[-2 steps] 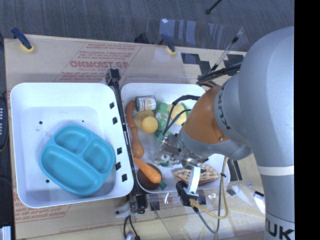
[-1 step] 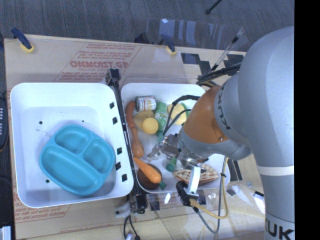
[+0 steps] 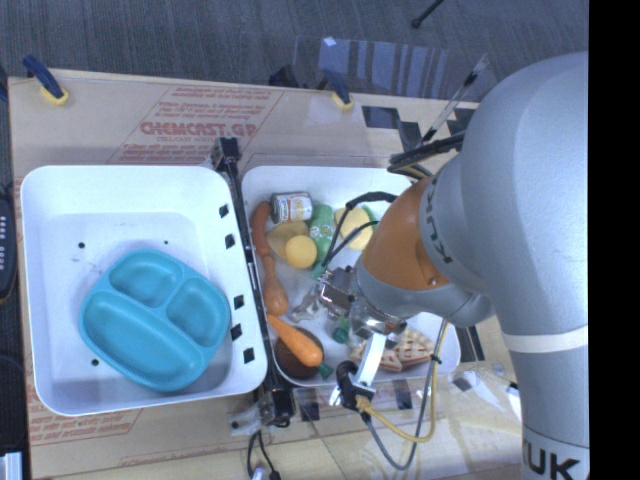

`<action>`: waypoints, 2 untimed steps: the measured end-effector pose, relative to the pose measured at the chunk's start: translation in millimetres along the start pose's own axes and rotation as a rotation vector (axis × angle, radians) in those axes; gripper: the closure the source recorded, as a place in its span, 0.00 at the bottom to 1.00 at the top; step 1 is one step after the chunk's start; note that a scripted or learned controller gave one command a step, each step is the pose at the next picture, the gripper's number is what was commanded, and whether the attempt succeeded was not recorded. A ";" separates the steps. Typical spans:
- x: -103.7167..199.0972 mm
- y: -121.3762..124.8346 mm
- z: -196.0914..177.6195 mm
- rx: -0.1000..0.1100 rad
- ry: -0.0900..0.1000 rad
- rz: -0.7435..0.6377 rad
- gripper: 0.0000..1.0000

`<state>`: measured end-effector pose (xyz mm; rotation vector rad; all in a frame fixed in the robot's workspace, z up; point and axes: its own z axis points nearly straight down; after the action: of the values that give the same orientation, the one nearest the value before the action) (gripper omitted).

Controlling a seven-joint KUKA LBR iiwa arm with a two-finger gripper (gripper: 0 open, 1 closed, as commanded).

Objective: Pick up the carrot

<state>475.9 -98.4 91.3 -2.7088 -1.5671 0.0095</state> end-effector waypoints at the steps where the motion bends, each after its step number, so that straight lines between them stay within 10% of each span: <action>1: 10.2 15.2 0.5 -0.003 -0.003 0.215 0.00; 2: 104.2 82.7 -105.6 -0.012 0.005 0.198 0.00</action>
<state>600.7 -50.1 195.8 -2.8585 -1.2945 -0.0045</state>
